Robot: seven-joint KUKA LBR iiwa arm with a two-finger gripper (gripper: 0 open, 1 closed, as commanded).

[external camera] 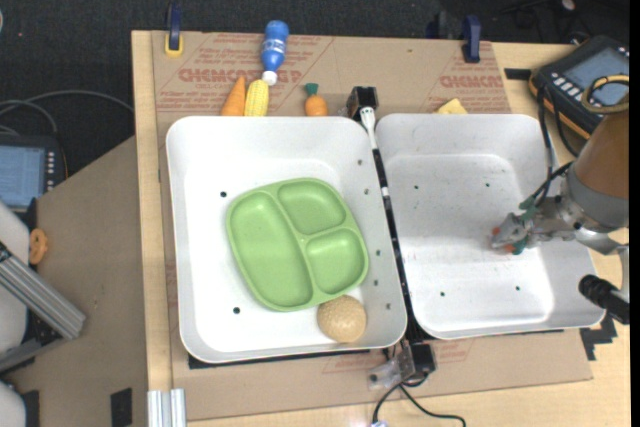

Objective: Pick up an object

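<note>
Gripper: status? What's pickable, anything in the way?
Gripper low in right bin, fingers unclear. Green tray and tan ball in left bin, untouched. Nothing blocking them.

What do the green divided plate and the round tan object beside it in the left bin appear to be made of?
The green three-compartment plate looks like moulded plastic with a satin finish: even colour, soft rounded ridges, faint sheen. The round tan ball-like object at its lower edge looks matte and finely speckled, possibly foam or textured plastic; the view leaves that open.

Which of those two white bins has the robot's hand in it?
The right bin, the one on the arm's side. The hand hangs over its floor, while the left bin holds a green divided plate and a tan ball.
</note>
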